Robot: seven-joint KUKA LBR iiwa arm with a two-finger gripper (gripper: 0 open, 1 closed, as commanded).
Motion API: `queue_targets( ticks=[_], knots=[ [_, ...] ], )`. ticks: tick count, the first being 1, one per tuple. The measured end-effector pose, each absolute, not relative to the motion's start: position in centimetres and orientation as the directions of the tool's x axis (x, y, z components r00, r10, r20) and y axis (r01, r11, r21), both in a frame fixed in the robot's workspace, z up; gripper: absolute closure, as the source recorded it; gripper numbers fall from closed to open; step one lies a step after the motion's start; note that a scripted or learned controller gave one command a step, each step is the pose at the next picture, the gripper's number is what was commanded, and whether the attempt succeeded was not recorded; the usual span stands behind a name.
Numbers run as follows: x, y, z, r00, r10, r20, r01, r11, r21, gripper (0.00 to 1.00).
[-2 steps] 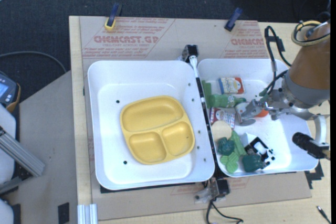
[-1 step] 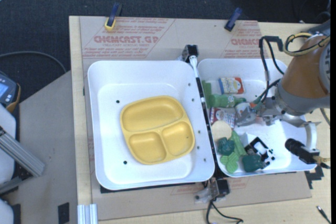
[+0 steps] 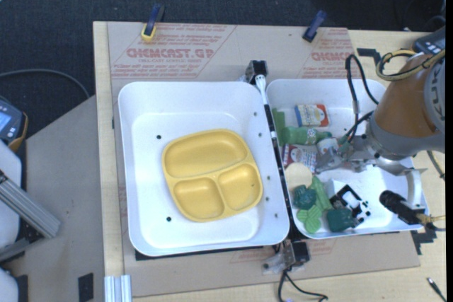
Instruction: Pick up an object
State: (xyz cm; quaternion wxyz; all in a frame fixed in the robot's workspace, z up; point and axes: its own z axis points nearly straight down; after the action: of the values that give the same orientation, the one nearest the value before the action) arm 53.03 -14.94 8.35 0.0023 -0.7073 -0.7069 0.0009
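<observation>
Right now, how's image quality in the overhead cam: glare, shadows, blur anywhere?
Camera view: lighting is even and soft. The left bin reads bright white but keeps its rim detail, and the yellow tray shows mild sheen without blown highlights. Small items in the right bin are soft and low-resolution, so the carton label is unreadable. The arm casts only a faint shadow.

Single fixed camera above bench (image 3: 212, 46) — slanted downward (both bins framed).
</observation>
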Motion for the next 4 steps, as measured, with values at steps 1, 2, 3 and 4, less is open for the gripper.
queue_targets(
  ticks=[1, 2, 3, 4],
  knots=[
    [53.1, -15.0, 9.5, 0.002, 1.000, 0.000, 1.000, -0.002, 0.000, 1.00],
    [53.2, -14.6, 13.9, -0.001, 1.000, -0.002, 1.000, 0.001, 0.006, 1.00],
    [53.7, -15.3, 18.5, 0.000, 1.000, -0.003, 1.000, 0.000, 0.007, 1.00],
    [53.9, -15.3, 22.8, -0.001, 1.000, -0.003, 1.000, 0.001, 0.007, 1.00]
  ],
)
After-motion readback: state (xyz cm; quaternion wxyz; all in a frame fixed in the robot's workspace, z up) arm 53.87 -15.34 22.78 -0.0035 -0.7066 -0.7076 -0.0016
